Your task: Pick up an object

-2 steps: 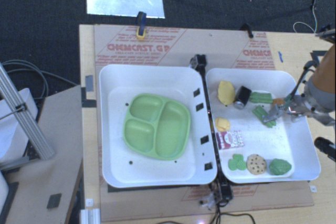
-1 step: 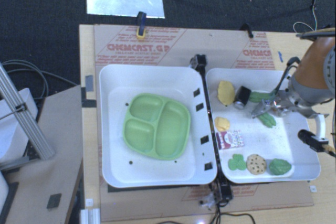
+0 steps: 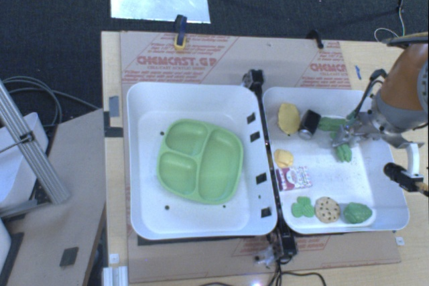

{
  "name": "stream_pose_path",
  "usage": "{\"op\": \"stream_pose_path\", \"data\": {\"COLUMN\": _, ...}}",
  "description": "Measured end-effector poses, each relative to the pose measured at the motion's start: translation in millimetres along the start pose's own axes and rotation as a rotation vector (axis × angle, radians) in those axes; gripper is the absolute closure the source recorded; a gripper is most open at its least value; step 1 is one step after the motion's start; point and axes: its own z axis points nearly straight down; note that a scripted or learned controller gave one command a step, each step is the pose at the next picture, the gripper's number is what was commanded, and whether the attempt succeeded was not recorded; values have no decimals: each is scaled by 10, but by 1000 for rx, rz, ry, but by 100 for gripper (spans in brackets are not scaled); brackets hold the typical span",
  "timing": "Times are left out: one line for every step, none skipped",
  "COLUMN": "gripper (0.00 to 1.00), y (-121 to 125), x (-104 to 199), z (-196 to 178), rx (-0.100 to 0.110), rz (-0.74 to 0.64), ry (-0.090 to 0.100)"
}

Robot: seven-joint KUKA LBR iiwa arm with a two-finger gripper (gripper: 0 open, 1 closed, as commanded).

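The grey arm's pincer hangs low in the right bin, over a green toy; whether it grips anything cannot be told. Nearby lie a yellow piece, a black cylinder, a red-and-white packet and a cookie. A green divided plate sits in the left bin on the table.
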Motion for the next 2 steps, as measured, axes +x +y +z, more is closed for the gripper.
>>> {"op": "stream_pose_path", "data": {"gripper": 100, "y": 218, "x": 680, "z": -1217, "rx": -7, "rz": -6, "ry": 1}}
{"op": "stream_pose_path", "data": {"gripper": 100, "y": -100, "x": 1213, "z": -1081, "rx": 8, "rz": -2, "ry": 3}}
